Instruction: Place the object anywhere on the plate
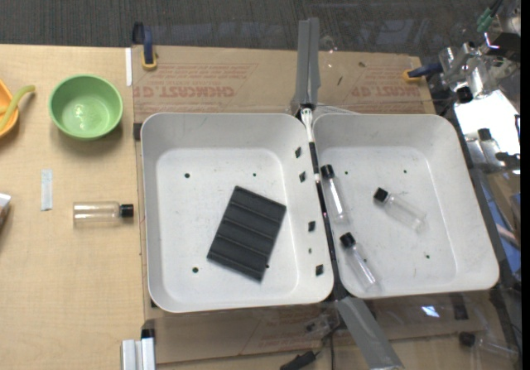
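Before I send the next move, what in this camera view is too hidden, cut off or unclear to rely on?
- Orange object: cut off by the left edge of the camera view; its shape is unclear.
- Small item below it: also clipped by the left edge.
- Three clear vials in the right bin: see-through against white, contents too faint to tell.
- Equipment at upper right: cluttered, parts indistinct.

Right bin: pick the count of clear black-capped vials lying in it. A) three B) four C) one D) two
A: three clear vials lie in the right bin, one along its left wall, one near the middle and one toward the near left corner.
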